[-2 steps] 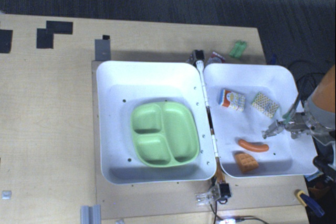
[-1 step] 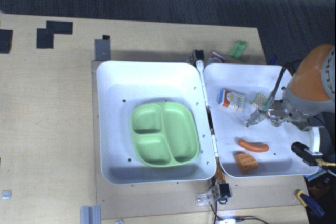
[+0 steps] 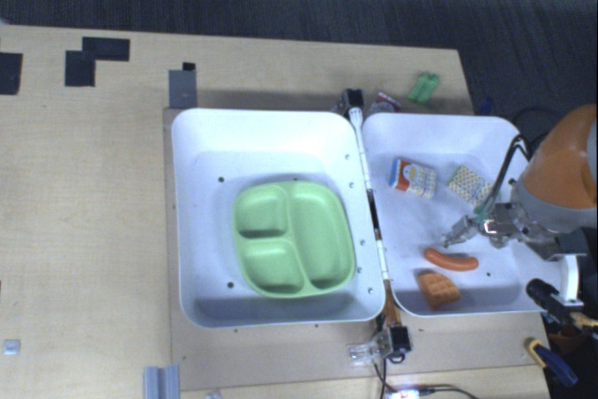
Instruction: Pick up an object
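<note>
In the right bin [image 3: 439,131] lie a sausage [image 3: 451,260], an orange bread-like piece [image 3: 438,289], a small red and white carton [image 3: 413,177] and a yellowish patterned packet [image 3: 468,183]. My gripper [image 3: 464,232] reaches in from the right and hangs just above the sausage's right end, its thin fingers pointing left and down. Nothing shows between the fingers. The grey arm with its orange band [image 3: 570,168] covers the bin's right side.
The left bin [image 3: 201,201] holds a green three-compartment tray [image 3: 293,236]. A green object [image 3: 424,88] and small clutter lie on the bench behind the right bin. Cables and clips sit at the front edge below the bins.
</note>
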Action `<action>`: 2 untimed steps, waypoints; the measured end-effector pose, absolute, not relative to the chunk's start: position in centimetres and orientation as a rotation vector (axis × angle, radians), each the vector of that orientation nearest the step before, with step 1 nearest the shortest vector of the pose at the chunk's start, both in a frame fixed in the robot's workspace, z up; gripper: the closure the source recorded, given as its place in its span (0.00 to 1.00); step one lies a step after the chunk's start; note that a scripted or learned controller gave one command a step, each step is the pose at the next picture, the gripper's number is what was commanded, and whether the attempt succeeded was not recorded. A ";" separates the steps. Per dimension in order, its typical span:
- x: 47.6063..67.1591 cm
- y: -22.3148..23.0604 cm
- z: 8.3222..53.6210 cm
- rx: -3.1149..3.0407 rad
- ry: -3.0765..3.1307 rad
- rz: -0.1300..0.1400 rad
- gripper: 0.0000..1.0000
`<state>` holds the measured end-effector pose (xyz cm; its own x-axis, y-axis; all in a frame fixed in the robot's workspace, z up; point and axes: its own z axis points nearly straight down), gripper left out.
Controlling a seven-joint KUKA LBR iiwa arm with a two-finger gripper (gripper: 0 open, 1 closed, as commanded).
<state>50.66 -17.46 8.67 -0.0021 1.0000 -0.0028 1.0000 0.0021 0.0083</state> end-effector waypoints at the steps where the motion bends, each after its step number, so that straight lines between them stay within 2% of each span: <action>1: 50.9 -17.4 9.8 2.208 2.217 0.011 1.00; 2: 57.8 -20.6 8.7 2.209 2.221 0.007 1.00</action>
